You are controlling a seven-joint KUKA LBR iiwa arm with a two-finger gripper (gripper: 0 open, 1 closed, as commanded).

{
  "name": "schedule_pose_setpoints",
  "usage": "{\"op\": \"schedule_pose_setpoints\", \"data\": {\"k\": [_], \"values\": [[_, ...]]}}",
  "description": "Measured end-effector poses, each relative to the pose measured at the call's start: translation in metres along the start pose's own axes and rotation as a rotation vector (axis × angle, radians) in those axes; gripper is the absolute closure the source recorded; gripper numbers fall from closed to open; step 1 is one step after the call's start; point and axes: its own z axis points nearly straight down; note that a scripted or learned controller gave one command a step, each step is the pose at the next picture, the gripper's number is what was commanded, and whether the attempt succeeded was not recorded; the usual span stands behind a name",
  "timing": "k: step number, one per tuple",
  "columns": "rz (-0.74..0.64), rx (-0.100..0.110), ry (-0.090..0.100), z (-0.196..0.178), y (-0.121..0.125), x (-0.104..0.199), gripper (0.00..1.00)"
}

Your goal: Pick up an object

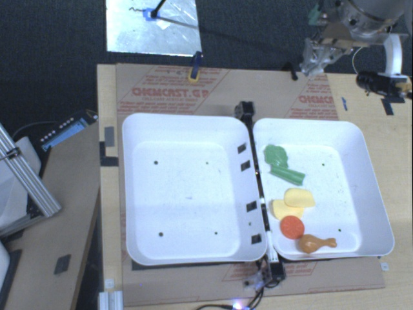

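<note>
The right bin (pixel 369 173) holds several toy foods along its left side. A green broccoli-like piece (pixel 281 163) lies farthest back, with a yellow piece (pixel 300 197) and a paler yellow piece (pixel 281 209) below it. A red-orange disc (pixel 292 227) and a brown drumstick (pixel 315 243) sit near the front wall. My gripper (pixel 315 58) hangs high above the bench beyond the right bin's far edge, well apart from all of them, with nothing visibly in it.
The left bin (pixel 187 192) lies beside the right one, joined by a black hinge strip (pixel 253 186). Both rest on a cardboard sheet (pixel 168 89). A silver sheet (pixel 153 17) lies at the back and a metal frame (pixel 26 179) at the left.
</note>
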Motion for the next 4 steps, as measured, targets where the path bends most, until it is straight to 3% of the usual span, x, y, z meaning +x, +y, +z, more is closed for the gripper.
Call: {"op": "schedule_pose_setpoints", "data": {"k": [1,3,4], "values": [[0.011,0.003,-0.002,0.023,-0.002,-0.083,1.0],[0.004,0.0,0.0,-0.01,-0.001,-0.087,1.0],[0.011,0.003,-0.003,0.012,-0.003,-0.164,1.0]]}}
